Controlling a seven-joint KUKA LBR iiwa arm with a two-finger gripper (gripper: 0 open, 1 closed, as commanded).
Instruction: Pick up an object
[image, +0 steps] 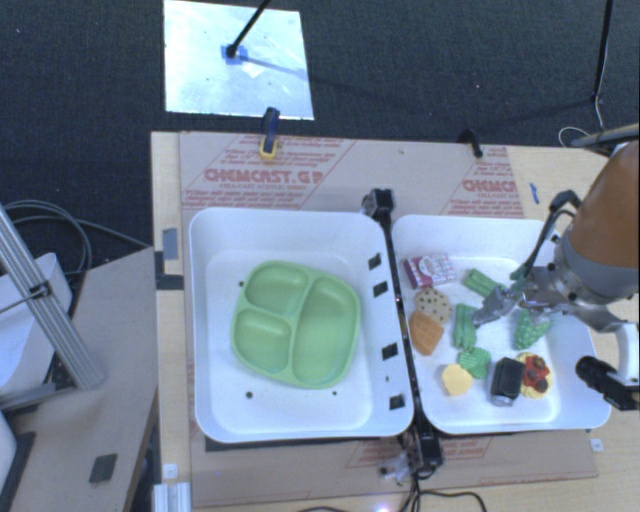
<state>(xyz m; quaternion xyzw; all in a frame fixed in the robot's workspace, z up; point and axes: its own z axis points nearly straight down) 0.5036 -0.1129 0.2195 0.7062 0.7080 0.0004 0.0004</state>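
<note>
camera view, green block (464, 326) upright, long axis vertical

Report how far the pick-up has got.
Done: the end effector has reached into the right bin and sits low among the green toys. In hand: nothing visibly between its fingers. Left: grasp one item and lift it; the cookie, yellow piece and black block all lie in the bin.
</note>
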